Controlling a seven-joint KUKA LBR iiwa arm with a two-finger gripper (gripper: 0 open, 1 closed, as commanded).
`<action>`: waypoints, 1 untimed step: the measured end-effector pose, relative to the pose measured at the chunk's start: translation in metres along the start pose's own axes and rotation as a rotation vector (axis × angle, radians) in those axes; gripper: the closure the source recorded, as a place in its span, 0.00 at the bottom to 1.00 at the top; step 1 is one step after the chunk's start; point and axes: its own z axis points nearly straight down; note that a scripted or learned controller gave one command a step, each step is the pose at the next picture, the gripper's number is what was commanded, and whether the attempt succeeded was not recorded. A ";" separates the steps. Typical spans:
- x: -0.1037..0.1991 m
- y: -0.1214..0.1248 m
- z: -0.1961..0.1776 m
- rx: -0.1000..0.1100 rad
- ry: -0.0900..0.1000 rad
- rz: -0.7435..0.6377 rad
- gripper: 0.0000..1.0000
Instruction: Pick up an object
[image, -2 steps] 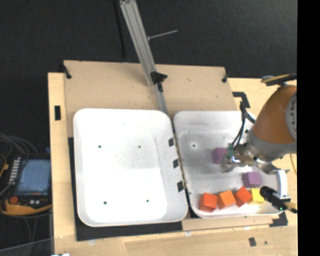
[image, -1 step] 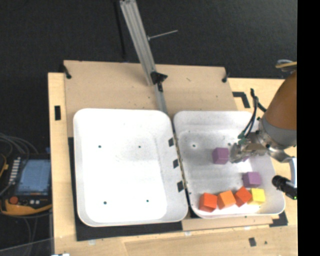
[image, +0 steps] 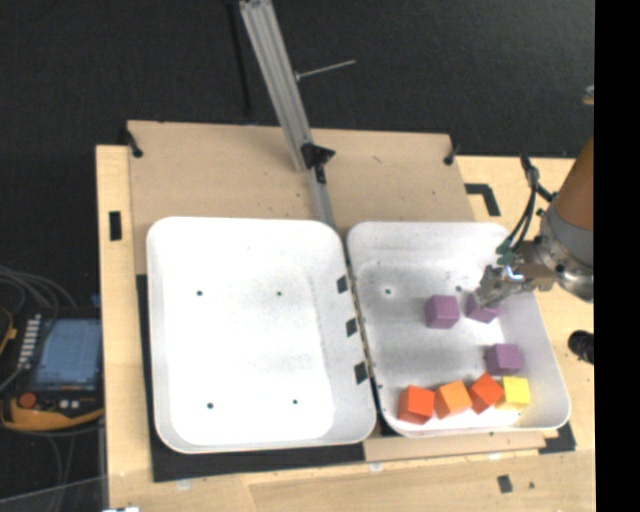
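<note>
A: Where is the gripper seen, and what is known of its grasp?

B: It is seen at the right of the frame, lowered into the right bin, right over a purple block whose near part is all that is visible below it. Whether anything is clenched or released cannot be told; the tool's tip is too small and blurred.

A: What could go wrong from here?

B: A miss is judged likely if the block under the tip is caught off-centre, since it could be pushed aside and not lifted. A second purple block lies just beside it to the left, so it could be nudged, or both could be jammed together. The bin's right wall is also near, and the block could be shoved against it.

A: How many things are counted?

B: Seven blocks are counted, all in the right bin. Three purple ones are seen: the two named and a third lower right. Three orange ones are lined up along the lower edge, touching or nearly so, and one yellow block is set at the right end of that row. Two white bins are counted; the left bin fills the middle left of the frame.
</note>
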 end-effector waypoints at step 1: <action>0.052 0.010 -0.008 0.003 0.004 -0.004 1.00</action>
